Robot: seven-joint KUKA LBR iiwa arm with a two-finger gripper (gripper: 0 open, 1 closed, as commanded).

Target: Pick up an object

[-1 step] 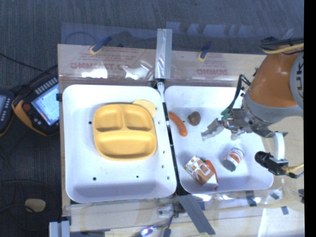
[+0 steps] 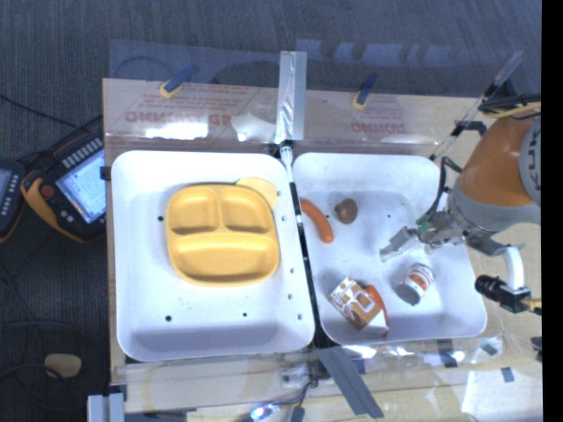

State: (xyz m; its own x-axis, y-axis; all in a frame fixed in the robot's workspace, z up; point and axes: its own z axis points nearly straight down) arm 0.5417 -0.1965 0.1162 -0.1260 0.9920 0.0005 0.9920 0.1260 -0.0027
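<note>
The gripper (image 2: 398,243) hangs low over the right bin (image 2: 457,323), reaching in from the right on the grey arm (image 2: 497,178) with its orange band. Its tips point left and down toward the bin floor, and nothing sits between them; whether they are spread or closed is too small to tell. Just below and to the right of the gripper lies a small can (image 2: 415,282) with a red and white label, tipped on its side, near the gripper but apart from it. Further left along the lower part of the same bin rests a crumpled orange and white carton (image 2: 358,303). Up and to the left of the gripper a small brown round thing (image 2: 346,210) sits on the floor of the bin, and beside it, against the left wall, lies an orange sausage-shaped toy (image 2: 317,220), slanted. The left bin (image 2: 141,323) holds a yellow divided tray (image 2: 222,235), lying flat near its middle.
</note>
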